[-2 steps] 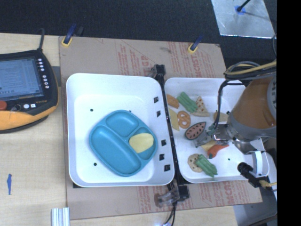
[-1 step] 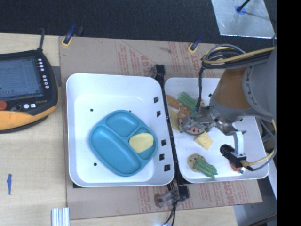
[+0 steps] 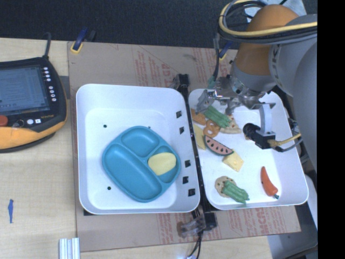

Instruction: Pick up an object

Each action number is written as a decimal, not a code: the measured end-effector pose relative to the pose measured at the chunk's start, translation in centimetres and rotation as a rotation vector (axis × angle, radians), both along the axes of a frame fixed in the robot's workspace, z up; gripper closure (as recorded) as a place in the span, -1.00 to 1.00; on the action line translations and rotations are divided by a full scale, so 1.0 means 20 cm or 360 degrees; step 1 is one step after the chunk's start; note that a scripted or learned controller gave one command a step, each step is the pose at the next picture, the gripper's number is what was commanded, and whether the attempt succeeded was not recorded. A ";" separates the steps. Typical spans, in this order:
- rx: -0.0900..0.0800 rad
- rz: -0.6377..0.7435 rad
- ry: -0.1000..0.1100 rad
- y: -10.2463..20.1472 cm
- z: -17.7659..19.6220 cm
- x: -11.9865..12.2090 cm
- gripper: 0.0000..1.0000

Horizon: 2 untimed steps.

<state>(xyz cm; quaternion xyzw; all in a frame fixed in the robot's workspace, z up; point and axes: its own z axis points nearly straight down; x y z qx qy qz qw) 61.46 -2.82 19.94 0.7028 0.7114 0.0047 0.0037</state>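
Your gripper (image 3: 218, 102) hangs over the right bin (image 3: 288, 190), just above the green toy (image 3: 217, 116). I cannot tell how it is set.

Grey, rounded arm (image 3: 294, 47) with orange band (image 3: 264, 36) above wrist; yellow-and-black cables (image 3: 237, 20) looped at 11 o'clock of band; metal gripper (image 3: 218, 99) at 7 o'clock.
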 end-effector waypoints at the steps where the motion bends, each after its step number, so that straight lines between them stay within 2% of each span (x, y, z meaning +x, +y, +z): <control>1: -0.0003 -0.0016 0.0030 -0.01 -0.04 -0.17 -1.00; 2: -0.0004 -0.0017 0.0019 -0.12 -0.04 -0.05 -1.00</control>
